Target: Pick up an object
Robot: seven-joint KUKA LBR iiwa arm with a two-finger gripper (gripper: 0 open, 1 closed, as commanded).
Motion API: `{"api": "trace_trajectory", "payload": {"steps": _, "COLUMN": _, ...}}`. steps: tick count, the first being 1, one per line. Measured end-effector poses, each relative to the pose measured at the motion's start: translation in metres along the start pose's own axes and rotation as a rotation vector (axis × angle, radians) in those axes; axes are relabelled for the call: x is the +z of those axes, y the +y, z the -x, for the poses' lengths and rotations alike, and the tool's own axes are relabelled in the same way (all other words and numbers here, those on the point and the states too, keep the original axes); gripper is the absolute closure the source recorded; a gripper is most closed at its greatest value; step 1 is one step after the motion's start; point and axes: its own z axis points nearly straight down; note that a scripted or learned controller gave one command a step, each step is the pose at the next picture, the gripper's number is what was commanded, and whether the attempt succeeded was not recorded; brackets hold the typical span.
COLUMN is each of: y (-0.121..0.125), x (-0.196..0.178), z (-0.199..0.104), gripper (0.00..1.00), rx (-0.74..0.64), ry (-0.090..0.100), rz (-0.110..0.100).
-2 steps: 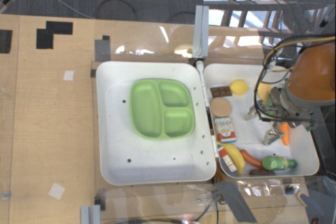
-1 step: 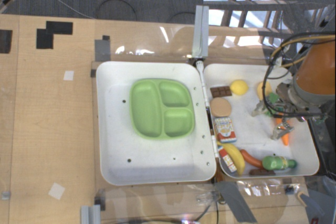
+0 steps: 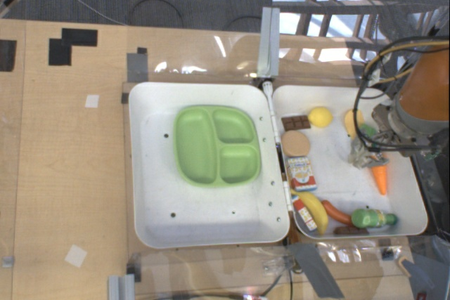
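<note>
Camera view: I see the arm (image 3: pixel 422 91) low over the right bin (image 3: pixel 420 218), its jaws somewhere near the carrot (image 3: pixel 380 179) and a small grey piece (image 3: pixel 360 157). Jaw state: cannot tell, the wrist hides them. Nothing visibly held. Lemon (image 3: pixel 320 117), cookie (image 3: pixel 296 145), carton (image 3: pixel 301 174) and banana (image 3: pixel 315 213) sit left of it. Risk: crowded items by the bin wall; a descent may nudge the carrot aside or close on nothing.

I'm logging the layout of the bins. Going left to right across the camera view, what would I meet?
Green divided plate → chocolate bar → yellow lemon → orange carrot, with the gripper just left of it.
</note>
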Motion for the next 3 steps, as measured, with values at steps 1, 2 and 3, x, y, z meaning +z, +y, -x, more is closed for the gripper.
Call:
{"api": "trace_trajectory", "payload": {"steps": 1, "y": 0.000, "x": 0.001, "z": 0.000, "gripper": 0.00, "rx": 0.000, "ry": 0.001, "rz": 0.001}}
{"api": "trace_trajectory", "payload": {"steps": 2, "y": 0.002, "x": 0.015, "z": -0.007, "gripper": 0.00, "rx": 0.019, "ry": 0.016, "rz": 0.011}}
{"api": "trace_trajectory", "payload": {"steps": 3, "y": 0.000, "x": 0.000, "z": -0.001, "gripper": 1.00, "rx": 0.018, "ry": 0.000, "rz": 0.001}}
